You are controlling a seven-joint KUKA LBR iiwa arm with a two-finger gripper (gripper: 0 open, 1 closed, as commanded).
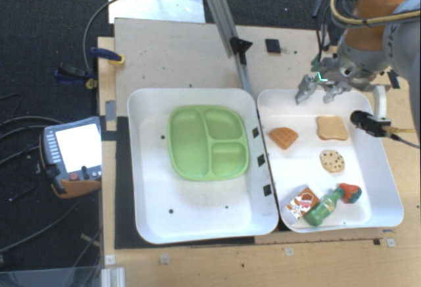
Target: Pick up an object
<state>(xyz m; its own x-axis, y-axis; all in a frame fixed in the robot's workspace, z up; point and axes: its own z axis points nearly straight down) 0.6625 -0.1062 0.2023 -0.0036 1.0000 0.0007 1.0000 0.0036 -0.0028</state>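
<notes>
Over the right bin's [388,203] far edge, the hand [316,92] is hovering with fingers spread and nothing between them; the toast slice [331,128] is lying just below it (nearest item), slightly right.

Right of the right bin [388,177], the grey arm [385,12] runs off the picture's edge. In that bin's near corner, a green bottle [322,210] overlaps a small packet [301,203] whose print is too small to read.

Open gripper [317,91] hovers over right bin [388,180], holding nothing.
</notes>
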